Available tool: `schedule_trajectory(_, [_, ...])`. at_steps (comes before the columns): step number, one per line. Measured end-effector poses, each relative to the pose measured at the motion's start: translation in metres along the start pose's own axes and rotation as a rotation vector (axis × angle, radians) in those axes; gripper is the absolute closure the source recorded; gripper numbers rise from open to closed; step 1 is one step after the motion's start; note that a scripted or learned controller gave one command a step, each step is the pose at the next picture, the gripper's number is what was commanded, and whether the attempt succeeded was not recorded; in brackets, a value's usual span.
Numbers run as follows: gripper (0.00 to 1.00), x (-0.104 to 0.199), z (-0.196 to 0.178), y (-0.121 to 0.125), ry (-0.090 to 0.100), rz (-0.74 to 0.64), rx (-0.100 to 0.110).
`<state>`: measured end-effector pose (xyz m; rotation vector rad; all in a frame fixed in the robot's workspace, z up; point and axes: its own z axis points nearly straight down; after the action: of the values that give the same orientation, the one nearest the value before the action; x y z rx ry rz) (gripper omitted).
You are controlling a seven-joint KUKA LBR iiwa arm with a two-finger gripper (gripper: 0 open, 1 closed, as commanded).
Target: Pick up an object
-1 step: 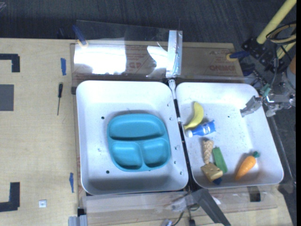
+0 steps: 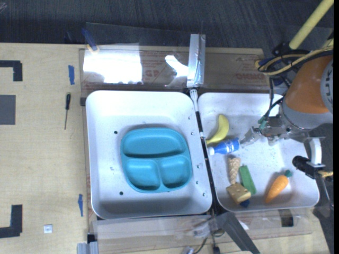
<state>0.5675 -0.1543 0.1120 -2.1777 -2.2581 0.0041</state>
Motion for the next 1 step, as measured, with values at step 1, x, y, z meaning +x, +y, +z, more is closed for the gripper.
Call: schedule_trajectory(1, [0.0, 0.0397, -0.014, -0.0405, 0.0, 0.056, -0.004])
